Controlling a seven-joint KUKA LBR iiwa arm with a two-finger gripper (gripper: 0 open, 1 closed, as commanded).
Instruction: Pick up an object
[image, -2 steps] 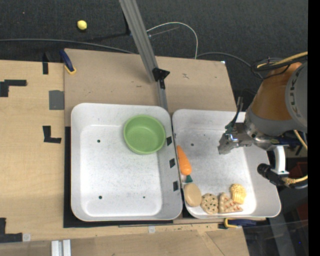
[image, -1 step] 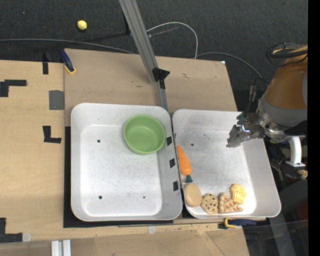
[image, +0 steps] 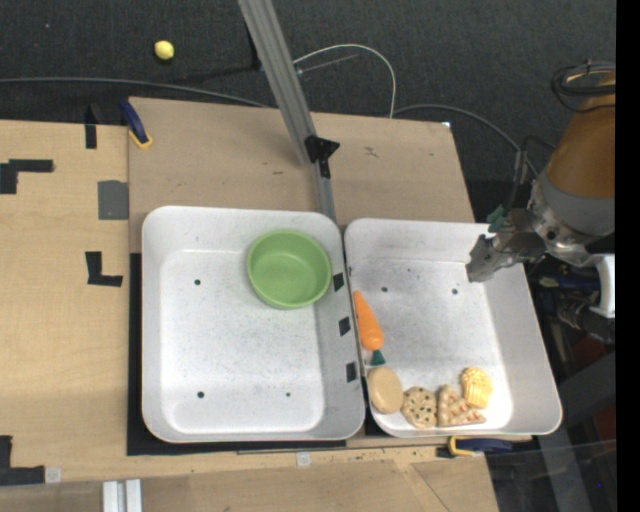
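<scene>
- My gripper (image: 484, 262) hung over the upper right rim of the right bin (image: 430, 300); whether it stood open or closed could not be told, and nothing was seen in it.
- The carrot (image: 368, 322) lay along the bin's left wall, well apart from me.
- An egg-like piece (image: 385, 389), a cookie (image: 420, 406), a pink item (image: 455, 409) and a yellow corn piece (image: 476, 386) crowded the lower edge, touching or nearly so.
- A green bowl (image: 289, 268) sat in the left bin (image: 230, 350).
- Judged toy foods: light, stiff, smooth, likely slippery.
- The carrot's mid-body, gripped across its width, appeared the best hold, though the wall beside it left little room.
</scene>
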